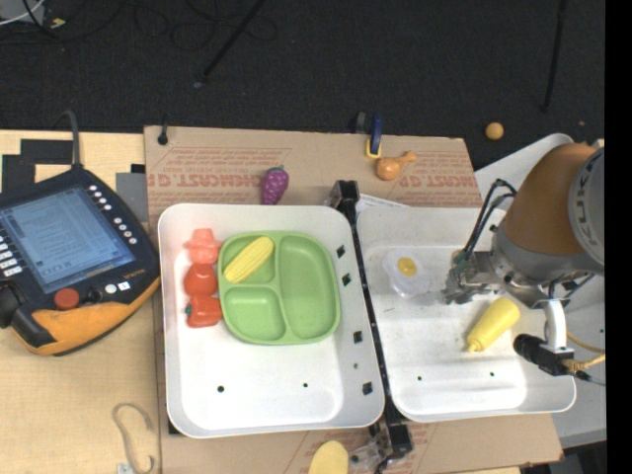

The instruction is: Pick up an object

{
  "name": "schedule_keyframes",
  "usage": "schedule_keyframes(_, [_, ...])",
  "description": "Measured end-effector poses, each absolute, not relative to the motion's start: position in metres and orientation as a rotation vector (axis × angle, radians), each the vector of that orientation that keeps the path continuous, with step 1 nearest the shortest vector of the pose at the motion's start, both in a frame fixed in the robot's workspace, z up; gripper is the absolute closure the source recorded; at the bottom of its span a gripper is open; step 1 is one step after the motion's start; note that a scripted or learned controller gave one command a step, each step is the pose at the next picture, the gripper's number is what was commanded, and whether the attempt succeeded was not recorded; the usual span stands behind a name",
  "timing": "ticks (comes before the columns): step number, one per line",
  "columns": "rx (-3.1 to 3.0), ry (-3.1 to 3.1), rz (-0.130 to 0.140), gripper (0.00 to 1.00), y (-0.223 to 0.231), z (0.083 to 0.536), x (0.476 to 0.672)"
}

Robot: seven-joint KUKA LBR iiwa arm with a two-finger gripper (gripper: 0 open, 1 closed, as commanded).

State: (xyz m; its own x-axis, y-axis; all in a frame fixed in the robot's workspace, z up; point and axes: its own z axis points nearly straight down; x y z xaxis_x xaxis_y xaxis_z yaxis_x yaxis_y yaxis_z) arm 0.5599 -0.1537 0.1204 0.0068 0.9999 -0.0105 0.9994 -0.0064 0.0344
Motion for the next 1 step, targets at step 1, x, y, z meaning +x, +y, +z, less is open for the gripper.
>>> schedule_keyframes(1, [2.228, 2.213, 0.001, 1.00, -0.1597, 0.1678, 0.5522])
